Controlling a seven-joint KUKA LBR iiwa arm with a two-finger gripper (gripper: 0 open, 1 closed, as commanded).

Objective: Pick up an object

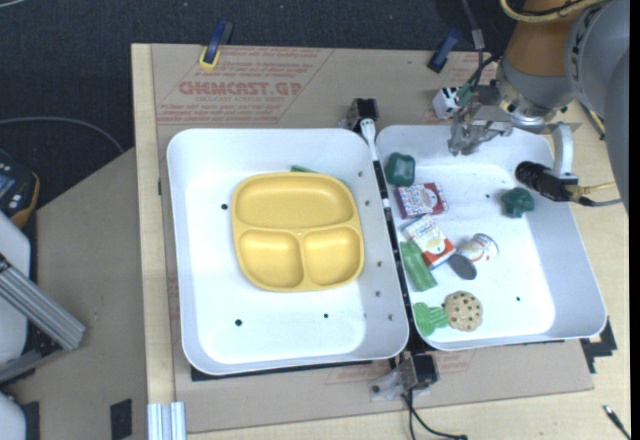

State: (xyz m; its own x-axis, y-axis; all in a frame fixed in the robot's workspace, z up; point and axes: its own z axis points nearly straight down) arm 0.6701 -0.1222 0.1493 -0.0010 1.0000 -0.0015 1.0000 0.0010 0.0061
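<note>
The gripper [470,140] hangs at the upper right of the frame over the right white bin [560,268] (whether its jaws are parted I cannot tell), and nearest it lies a small dark-green rubbery lump [401,168], probably light, soft and best pinched across its middle.

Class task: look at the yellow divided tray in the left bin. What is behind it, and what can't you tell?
A green sliver pokes out behind the yellow tray's far edge, inside the left bin. The tray covers the rest, so what it is cannot be told.
</note>
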